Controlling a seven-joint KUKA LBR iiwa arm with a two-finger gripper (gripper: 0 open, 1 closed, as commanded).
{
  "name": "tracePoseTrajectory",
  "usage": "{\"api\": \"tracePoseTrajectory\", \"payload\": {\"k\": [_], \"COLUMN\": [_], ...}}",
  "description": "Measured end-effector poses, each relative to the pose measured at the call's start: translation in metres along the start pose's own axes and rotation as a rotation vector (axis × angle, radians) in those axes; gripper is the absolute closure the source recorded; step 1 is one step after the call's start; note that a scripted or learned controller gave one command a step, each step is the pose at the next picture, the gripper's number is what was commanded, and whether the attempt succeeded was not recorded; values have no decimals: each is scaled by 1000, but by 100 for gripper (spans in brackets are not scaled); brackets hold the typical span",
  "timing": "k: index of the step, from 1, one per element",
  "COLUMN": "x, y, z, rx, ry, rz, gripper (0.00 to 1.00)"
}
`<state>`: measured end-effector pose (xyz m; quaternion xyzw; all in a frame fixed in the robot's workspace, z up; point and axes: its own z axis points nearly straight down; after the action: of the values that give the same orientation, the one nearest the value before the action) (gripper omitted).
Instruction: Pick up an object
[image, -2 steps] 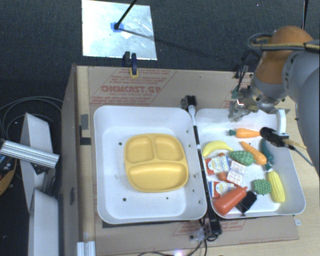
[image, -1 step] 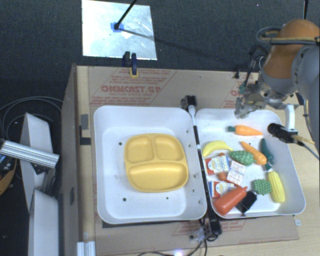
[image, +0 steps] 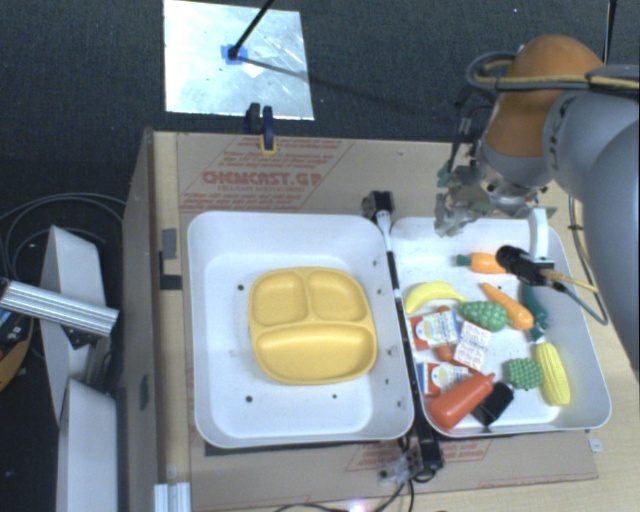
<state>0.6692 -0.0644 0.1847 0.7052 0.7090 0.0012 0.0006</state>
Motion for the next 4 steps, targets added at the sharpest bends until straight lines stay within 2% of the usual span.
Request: {"api": "tracePoseTrajectory", "payload": {"k": [1, 2, 3, 4], "x": [31, 30, 2, -34], "y": [-85, -85, -131, -102], "z": [-5, -5, 0, 7], "rx": [1, 1, 2, 1], "ry": [-1, -1, -2, -2], "rz": [4, 4, 5, 5], "gripper": [100, 0, 0, 0]}}
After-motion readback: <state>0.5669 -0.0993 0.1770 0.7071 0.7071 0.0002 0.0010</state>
